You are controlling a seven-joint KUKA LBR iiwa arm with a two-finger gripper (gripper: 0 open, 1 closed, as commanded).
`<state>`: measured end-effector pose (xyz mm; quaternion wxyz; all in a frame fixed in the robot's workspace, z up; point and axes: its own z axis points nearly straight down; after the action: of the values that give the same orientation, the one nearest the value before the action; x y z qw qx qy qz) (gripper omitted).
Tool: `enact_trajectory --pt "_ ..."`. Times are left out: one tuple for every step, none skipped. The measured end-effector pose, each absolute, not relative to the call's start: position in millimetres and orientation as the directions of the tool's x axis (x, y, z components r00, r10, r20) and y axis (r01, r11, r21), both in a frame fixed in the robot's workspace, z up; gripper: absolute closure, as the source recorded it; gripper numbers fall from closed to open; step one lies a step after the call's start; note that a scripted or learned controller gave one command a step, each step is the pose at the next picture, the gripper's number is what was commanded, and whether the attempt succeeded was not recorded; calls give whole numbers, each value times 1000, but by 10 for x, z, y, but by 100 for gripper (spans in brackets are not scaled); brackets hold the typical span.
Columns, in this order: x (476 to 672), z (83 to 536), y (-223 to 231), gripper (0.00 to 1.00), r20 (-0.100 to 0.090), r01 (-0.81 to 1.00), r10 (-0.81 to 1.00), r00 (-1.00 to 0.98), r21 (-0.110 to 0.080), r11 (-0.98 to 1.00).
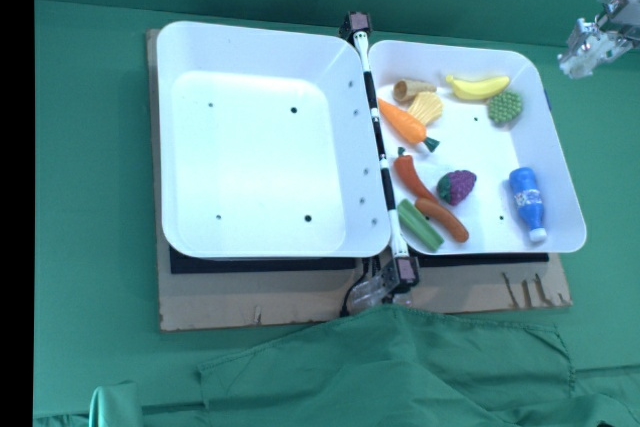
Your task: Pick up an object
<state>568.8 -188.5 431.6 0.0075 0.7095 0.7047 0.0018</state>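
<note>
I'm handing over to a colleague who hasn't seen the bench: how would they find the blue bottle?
Start at the right-hand shallow white bin, the one holding the toy food. Go to its near right corner: the small blue plastic bottle lies there, white cap toward the corner. It is the only blue item, lying apart from the purple grape bunch to its left.

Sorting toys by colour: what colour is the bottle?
Blue with a white cap, bottle, clearest in the camera view.
</note>
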Motion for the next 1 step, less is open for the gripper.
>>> enact_trajectory --pt "5698 4351 -1875 100 -4 1000 1000 4 6 -4"
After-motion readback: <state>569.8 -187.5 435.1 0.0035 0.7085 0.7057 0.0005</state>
